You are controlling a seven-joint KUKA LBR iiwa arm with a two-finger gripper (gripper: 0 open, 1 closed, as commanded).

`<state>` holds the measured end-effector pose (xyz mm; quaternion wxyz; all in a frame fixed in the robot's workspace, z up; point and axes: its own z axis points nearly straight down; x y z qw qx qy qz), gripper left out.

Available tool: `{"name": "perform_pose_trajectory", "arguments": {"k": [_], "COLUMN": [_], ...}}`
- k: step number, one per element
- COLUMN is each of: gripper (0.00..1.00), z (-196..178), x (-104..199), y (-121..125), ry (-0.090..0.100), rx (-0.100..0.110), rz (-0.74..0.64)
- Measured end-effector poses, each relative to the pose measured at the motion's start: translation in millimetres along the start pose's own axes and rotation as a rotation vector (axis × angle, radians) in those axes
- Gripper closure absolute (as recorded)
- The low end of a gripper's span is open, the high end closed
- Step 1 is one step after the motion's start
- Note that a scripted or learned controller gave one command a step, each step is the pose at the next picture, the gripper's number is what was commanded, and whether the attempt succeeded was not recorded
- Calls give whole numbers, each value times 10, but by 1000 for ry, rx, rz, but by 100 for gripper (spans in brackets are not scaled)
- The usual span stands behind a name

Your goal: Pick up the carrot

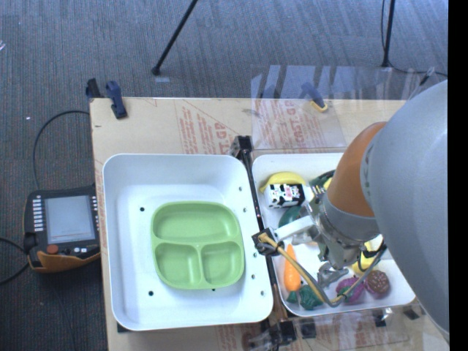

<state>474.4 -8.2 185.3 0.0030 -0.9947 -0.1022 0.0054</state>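
I am seeing two white bins on the worktop (175,119), the left bin (124,196) holding one green divided plate (197,243) with three compartments. In the right bin (292,163) I am counting one carrot (292,273), one yellow banana (281,178) and one black-and-white cow-patterned block (284,194). I am also making out one grey arm (409,196) and one handheld control pendant (64,227) lying on the floor.

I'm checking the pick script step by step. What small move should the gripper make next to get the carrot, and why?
Probably a short shift toward the left bin side, then down. The carrot lies in the right bin near its left wall, and the gripper hangs just to its right, above other toys. Nothing shows between its fingers.
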Motion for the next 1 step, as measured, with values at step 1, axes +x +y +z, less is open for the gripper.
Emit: {"name": "perform_pose_trajectory", "arguments": {"k": [1], "gripper": [0], "z": [0], "x": [0], "y": [0], "ry": [0], "rx": [0], "rz": [0]}}
